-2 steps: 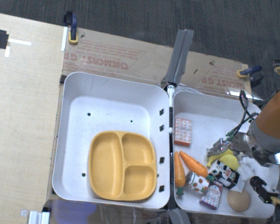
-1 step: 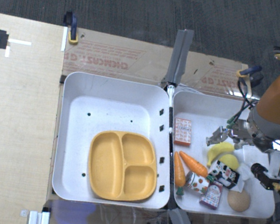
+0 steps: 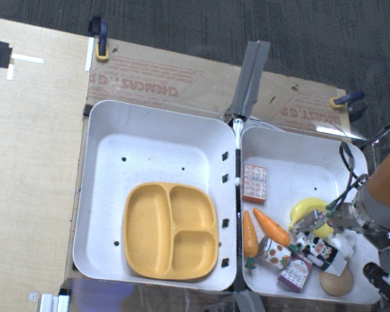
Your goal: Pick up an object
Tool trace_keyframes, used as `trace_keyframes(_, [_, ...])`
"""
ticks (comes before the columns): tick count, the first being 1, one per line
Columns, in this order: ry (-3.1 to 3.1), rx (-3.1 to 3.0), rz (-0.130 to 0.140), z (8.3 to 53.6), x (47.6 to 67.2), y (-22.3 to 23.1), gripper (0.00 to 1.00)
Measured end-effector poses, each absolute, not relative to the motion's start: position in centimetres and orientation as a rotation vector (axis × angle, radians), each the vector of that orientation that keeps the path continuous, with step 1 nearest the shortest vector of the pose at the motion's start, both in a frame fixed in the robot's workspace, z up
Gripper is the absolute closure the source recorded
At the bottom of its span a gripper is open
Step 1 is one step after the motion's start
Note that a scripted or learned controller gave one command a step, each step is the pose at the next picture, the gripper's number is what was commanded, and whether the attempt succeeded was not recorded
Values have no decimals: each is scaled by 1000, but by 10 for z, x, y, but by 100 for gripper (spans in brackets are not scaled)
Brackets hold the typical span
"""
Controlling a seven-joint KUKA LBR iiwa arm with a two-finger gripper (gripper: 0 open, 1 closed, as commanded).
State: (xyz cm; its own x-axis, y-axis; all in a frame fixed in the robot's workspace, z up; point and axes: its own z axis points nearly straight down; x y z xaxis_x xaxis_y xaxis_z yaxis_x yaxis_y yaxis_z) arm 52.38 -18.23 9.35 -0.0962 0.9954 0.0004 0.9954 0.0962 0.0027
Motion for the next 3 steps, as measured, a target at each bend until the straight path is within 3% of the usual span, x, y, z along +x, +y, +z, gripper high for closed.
trace_keyframes(1, [2320,2108,9,104,526,-182,100])
trace_keyframes(2, [2318,2109,11,113,527,-182,100])
trace_keyframes(3, [2082,2353,-4,213,576,-153,100])
